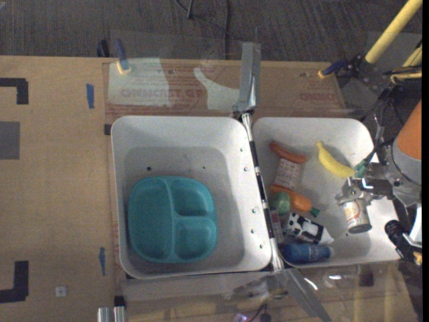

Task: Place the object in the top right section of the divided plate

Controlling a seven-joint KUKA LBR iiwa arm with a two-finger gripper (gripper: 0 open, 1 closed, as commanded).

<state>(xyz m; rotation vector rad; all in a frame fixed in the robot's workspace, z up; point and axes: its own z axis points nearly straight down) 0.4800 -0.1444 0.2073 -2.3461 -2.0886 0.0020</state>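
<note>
Spanning the frame: brown bench [53, 180], flat, marked with black corner brackets and short blue tape strips.

Left white bin [127, 139]: shallow, rounded corners, touching its neighbour along a metal divider strip.

Right white bin [362, 136]: same form, crowded with small items.

Teal divided plate [173, 218]: lying flat in the lower part of the left bin, three sections, all bare, including the top right one.

Grey arm with orange band [414, 139]: entering from the right edge, reaching over the right bin's right side.

Gripper [356, 192]: metal, positioned directly above a small can; finger state cannot be told from this angle.

Small can [355, 217]: cylindrical, pale label, tilted, just below the gripper near the right bin's right wall; contact with the gripper unclear.

Banana [333, 162]: yellow, curved, upper middle of the right bin, just left of the gripper.

Blue bottle [305, 252]: lying on its side along the right bin's lower edge.

Black-and-white item [307, 229]: cow-patterned, just above the blue bottle.

Red sausage-shaped item [288, 153]: slanted, upper left of the right bin.

White packet with red print [287, 175]: directly below the red item.

Orange carrot-like piece [296, 200] and green piece [281, 202]: side by side, touching, near the divider.
</note>
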